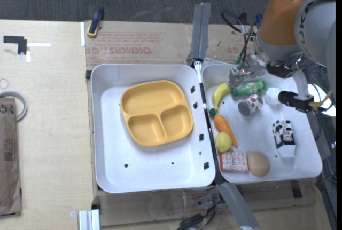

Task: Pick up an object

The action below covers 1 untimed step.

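Near edge of your right bin: box, brown ball, lemon. Farther: carrot, banana, can. Green bottle lies at the far end, gripper touching it; jaws' state you cannot tell. Bottle looks light, stiff, slick. Grip across its middle.

Two white bins sit side by side: one yellow divided plate in the left; one banana, one carrot, one lemon, one green bottle among the right's items.
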{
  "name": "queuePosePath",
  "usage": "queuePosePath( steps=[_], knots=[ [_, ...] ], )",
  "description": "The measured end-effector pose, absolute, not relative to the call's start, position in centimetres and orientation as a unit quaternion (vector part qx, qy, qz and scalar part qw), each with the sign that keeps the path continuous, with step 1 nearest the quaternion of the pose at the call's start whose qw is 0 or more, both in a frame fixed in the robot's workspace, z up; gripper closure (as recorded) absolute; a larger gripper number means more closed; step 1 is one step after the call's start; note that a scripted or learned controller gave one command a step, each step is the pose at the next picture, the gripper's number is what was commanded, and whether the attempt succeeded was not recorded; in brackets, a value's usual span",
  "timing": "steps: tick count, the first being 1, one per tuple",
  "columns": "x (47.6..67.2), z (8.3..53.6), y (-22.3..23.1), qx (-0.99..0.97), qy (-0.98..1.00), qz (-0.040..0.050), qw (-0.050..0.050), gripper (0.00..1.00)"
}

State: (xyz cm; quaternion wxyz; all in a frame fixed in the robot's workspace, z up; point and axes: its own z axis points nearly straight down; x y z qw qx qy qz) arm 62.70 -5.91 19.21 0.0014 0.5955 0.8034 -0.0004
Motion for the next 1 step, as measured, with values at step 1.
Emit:
queuePosePath(
  steps=[1],
  knots=[
    [62.7,19.2,-5.92,0.596,0.803,-0.0005,0.001,0.0]
  ],
)
